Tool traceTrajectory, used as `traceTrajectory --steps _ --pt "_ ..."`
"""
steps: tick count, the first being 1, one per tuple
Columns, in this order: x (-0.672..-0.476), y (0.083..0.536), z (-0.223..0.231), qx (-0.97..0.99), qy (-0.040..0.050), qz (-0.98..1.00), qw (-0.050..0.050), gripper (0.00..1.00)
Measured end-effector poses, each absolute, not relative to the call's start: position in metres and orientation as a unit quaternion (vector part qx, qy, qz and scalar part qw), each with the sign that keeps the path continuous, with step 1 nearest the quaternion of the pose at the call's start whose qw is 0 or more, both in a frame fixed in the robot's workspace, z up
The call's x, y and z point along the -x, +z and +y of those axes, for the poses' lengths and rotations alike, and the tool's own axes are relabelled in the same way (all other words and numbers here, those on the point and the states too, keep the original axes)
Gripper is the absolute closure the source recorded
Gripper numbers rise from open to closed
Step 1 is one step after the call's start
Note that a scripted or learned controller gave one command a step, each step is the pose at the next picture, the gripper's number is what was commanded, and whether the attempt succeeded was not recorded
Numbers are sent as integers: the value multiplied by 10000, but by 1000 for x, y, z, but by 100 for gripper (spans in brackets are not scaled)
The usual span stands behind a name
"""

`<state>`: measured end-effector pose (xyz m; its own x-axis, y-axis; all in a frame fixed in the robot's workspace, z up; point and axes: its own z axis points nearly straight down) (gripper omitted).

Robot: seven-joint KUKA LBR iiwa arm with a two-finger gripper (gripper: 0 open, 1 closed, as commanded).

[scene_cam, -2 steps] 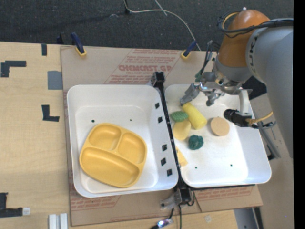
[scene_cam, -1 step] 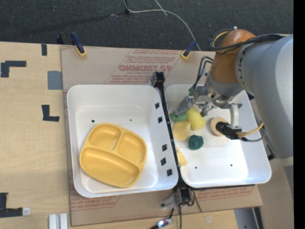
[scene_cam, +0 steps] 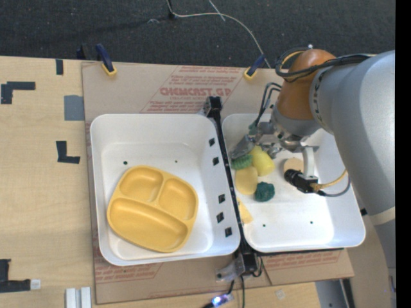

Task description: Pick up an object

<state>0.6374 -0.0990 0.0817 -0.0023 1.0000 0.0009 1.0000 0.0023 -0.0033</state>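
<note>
**Pincer lowered among small objects in the right-hand bin**

Nearest the viewer, the front edge of the desk [scene_cam: 45, 236] carries the rims of two shallow white bins standing side by side on a brown cardboard sheet [scene_cam: 186, 92]. The left bin [scene_cam: 103, 133], well to the left of the pincer, holds a yellow divided tray [scene_cam: 153, 207] with three compartments, lying flat toward the bin's front. The right bin [scene_cam: 321, 236] holds the task's objects, gathered in its rear left part. A dark green lump [scene_cam: 264, 191] lies just in front of the pincer; a pale yellow rounded piece [scene_cam: 246, 181] lies beside it, to the front left of the pincer. A brighter yellow object [scene_cam: 262, 162] sits directly below the pincer, touching or nearly touching it, and a green object [scene_cam: 241, 162] lies just to the pincer's left, against the divider between the bins. A small yellow piece [scene_cam: 244, 213] lies further forward, by the divider. The pincer [scene_cam: 260, 145] is down among these things; whether its jaws are parted or closed, and whether they grip anything, cannot be told from this slant. The grey arm [scene_cam: 366, 120], with its orange band [scene_cam: 302, 88], reaches in from the right. Beyond the pincer, blue-and-yellow clamps [scene_cam: 104, 59] pin the cardboard's far edge, and a dark carpeted floor [scene_cam: 77, 11] lies behind.
</note>
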Motion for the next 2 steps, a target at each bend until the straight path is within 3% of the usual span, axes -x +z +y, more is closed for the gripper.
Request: traceTrajectory --steps 1,2 --pt "-638 90 -101 7058 23 -7084 1 100" --pt "-642 147 -93 7061 0 -7081 6 100"
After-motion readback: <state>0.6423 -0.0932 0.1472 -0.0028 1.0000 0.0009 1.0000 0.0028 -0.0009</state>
